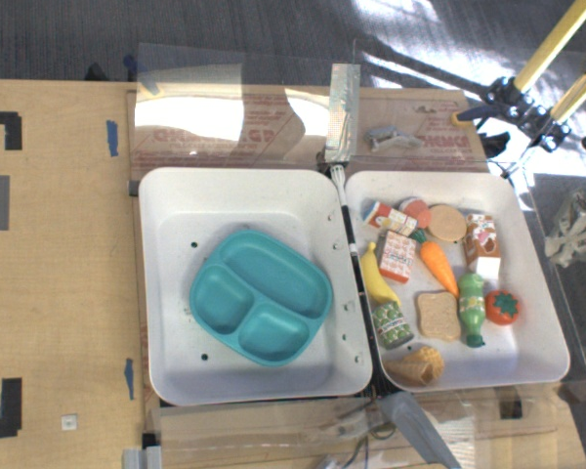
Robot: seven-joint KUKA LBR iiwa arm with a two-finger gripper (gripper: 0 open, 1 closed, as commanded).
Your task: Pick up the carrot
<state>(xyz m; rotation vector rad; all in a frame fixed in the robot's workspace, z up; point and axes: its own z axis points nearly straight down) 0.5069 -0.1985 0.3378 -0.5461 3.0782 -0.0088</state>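
In the right bin [542,360], about at its middle, lies the carrot [438,267], flat on the floor of the bin and slanted: its green top points toward the far left corner and its orange tip toward the near edge. It lies between a red and white carton [397,257] on the side of the left bin and a small box [481,242] on the outer side. A round tan piece [446,224] sits just beyond its top, and a slice of bread [438,315] lies just beside its tip, next to a green bottle [471,311] and a tomato [502,307]. A yellow banana [373,274] lies along the inner wall of this bin. The left bin [166,223] carries a teal divided plate [261,296] near its middle, well apart from the carrot. Whether my jaws are released or clenched I cannot tell, and nothing is grasping the carrot.
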